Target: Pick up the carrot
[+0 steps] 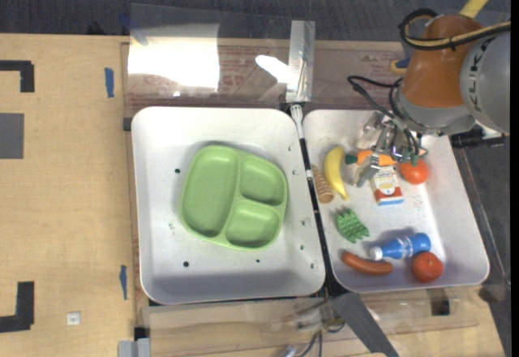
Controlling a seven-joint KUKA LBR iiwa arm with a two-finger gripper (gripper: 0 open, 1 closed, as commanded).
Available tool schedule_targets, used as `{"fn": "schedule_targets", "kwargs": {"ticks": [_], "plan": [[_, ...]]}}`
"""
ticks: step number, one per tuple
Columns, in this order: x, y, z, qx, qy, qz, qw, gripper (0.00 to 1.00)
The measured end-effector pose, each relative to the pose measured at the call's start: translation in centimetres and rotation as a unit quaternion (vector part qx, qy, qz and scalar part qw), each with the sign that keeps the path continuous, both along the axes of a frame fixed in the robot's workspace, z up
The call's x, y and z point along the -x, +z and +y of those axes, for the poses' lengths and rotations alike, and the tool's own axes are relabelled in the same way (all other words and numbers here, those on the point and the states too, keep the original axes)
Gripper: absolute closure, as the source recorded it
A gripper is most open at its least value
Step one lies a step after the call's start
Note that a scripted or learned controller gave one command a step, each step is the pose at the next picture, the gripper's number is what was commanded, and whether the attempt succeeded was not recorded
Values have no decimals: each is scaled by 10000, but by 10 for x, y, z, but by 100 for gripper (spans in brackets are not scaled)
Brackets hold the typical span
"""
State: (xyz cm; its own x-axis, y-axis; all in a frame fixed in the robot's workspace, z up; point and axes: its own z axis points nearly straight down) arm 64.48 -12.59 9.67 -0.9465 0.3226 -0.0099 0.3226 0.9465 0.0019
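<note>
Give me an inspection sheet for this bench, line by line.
Surface: two white bins side by side, left bin and right bin.
Job's things: carrot in the right bin, directly under the gripper.
Clutter: green divided plate in the left bin; banana, two tomatoes, sausage, blue bottle, small carton in the right.
Grippers: low over the carrot; jaws' state unclear.
Cables: black leads by the wrist.
Surroundings: clear sheet behind the bins.

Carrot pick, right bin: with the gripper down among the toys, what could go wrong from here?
The carrot lies under the gripper, crowded by the banana, a tomato and a small carton. The fingers could catch a neighbour instead, or nudge the carrot aside and close on nothing. Whether it is gripped is unclear.
</note>
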Motion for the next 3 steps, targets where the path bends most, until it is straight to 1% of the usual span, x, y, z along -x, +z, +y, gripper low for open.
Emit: {"fn": "schedule_targets", "kwargs": {"ticks": [1, 2, 3], "plan": [[26, -8, 8, -1, -130, 0, 9999, 0], [23, 6, 9, 11, -122, -53, 9999, 100], [12, 148, 25, 11, 472, -45, 9989, 100]]}}
